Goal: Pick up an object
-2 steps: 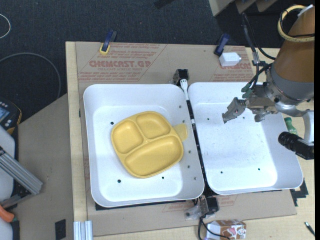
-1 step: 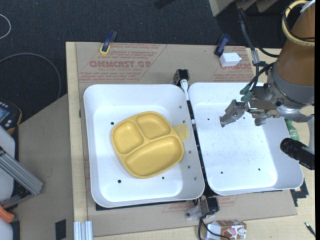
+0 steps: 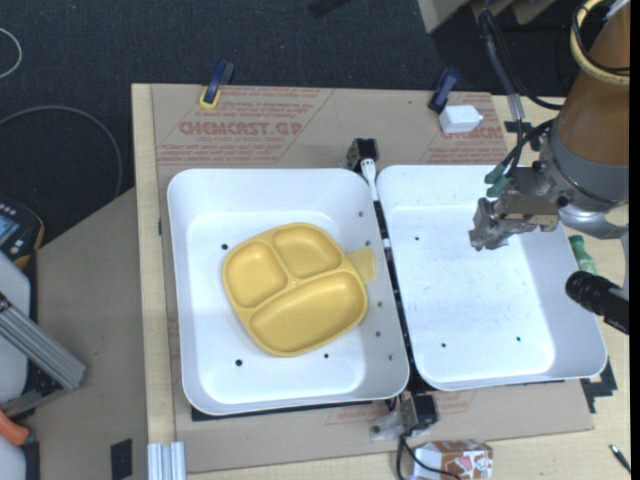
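A yellow divided plate [image 3: 293, 287] with three compartments lies flat in the left bin [image 3: 190, 208]. My gripper [image 3: 484, 235] hangs over the right bin [image 3: 540, 353], near its upper right part, well apart from the plate. Nothing shows between its fingers.
A black clamp [image 3: 362, 154] sits at the top of the seam between the two bins. Blue clips [image 3: 214, 82] hold the cardboard base at the back edge, and a small white block [image 3: 460, 119] lies behind the right bin.
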